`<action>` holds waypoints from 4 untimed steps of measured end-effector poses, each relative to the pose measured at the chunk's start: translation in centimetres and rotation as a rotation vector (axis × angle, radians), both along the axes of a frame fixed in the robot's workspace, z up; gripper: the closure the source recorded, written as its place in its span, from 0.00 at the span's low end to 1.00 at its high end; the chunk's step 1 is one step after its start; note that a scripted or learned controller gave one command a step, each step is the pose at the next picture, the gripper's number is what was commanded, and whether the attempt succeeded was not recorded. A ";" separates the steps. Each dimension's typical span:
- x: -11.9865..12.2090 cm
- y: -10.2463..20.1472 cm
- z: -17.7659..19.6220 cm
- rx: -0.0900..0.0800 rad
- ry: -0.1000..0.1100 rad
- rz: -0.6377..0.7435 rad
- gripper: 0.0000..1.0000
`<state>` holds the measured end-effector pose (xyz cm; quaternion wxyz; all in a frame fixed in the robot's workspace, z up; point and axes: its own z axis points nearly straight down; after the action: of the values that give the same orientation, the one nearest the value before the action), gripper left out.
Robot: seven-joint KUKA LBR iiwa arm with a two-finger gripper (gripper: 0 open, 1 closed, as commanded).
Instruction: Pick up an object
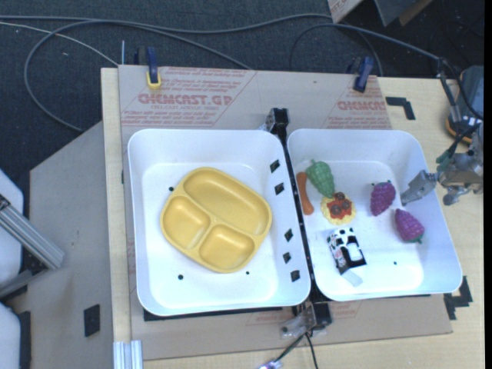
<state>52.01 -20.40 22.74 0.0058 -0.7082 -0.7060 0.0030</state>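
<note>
My gripper (432, 184) sits at the right edge of the frame, over the right rim of the right bin (384, 138). Two fingers are visible: one grey fingertip (417, 187) reaches inward over the bin, the other lies further right near the rim. The jaws stand apart, and nothing sits between them.

Nearest object: a purple grape cluster (382, 197), just left of the inward fingertip and not touching it. A second purple grape cluster (409, 225) lies below and slightly left of my gripper, near the bin's right wall. Both rest on the bin floor.

Further left in the same bin: a small round red-and-yellow item (338, 207), a green leafy vegetable (320, 178) above it, and an orange carrot (305, 194) beside the bin's left wall. A black-and-white packet (347, 250) lies toward the lower centre of the bin.

The left bin (146, 206) holds a yellow compartment tray (216, 219), tilted diagonally, well apart from my gripper.

Cables run across the dark floor in the upper part of the frame.
</note>
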 end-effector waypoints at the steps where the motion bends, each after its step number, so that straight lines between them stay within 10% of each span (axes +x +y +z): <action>1: 0.3 0.0 0.6 -0.003 -0.012 0.004 0.00; 4: 1.5 2.3 -12.3 -0.001 -0.032 0.011 0.00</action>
<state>53.52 -18.07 10.39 -0.0057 -0.7041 -0.7100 -0.0080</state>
